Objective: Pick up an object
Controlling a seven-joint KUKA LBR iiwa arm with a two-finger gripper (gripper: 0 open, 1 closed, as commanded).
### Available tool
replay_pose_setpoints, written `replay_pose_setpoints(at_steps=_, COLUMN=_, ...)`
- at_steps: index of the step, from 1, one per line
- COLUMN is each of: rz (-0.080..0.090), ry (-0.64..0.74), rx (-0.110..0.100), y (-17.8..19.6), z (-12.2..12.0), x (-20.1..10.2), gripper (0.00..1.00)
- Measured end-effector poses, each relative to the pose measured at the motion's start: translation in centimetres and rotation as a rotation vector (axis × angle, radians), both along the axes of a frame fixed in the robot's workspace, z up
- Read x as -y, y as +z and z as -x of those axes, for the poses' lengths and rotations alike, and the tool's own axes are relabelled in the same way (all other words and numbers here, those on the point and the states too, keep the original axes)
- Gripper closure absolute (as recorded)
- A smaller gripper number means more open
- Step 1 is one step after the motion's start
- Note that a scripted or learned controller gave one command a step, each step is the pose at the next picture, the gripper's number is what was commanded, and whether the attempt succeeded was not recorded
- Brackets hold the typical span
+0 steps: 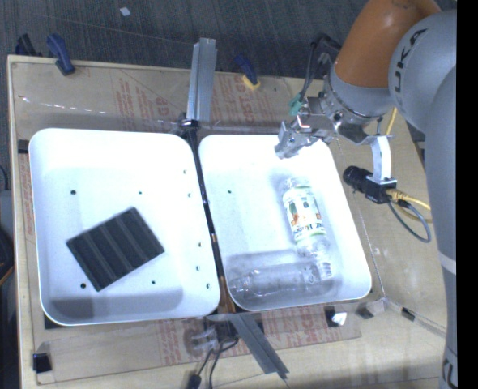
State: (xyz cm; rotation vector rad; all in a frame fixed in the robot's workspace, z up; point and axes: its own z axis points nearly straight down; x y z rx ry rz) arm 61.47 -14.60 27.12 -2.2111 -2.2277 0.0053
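A bench seen from above at a slant holds two shallow white bins side by side. In the left bin (53, 156), toward seven o'clock, a flat, dark grey ribbed rectangular pad (115, 247) lies at an angle. The right bin (239, 168) holds two items: a clear plastic bottle with a white, green and orange label (305, 220) lying lengthwise toward three o'clock, and a second clear, unlabelled plastic bottle (281, 275) lying crosswise at six o'clock, the two touching or nearly so at the corner.

The likely trouble is that smooth, round bottles roll or slip from a pinch, and the nearby bin wall crowds any approach.

The grey arm with its orange band enters from the right, wrist bent downward. Its two-finger gripper (292, 140) hangs over the right bin's rim at one o'clock, above the labelled bottle's cap; whether it is parted or closed cannot be told, and nothing is visibly held.
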Motion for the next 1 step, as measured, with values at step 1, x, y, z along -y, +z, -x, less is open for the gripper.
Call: replay_pose_setpoints(at_steps=1, rz=0.001, ry=-0.137, rx=0.005, y=7.08, z=2.36, x=-1.53, gripper=0.00)
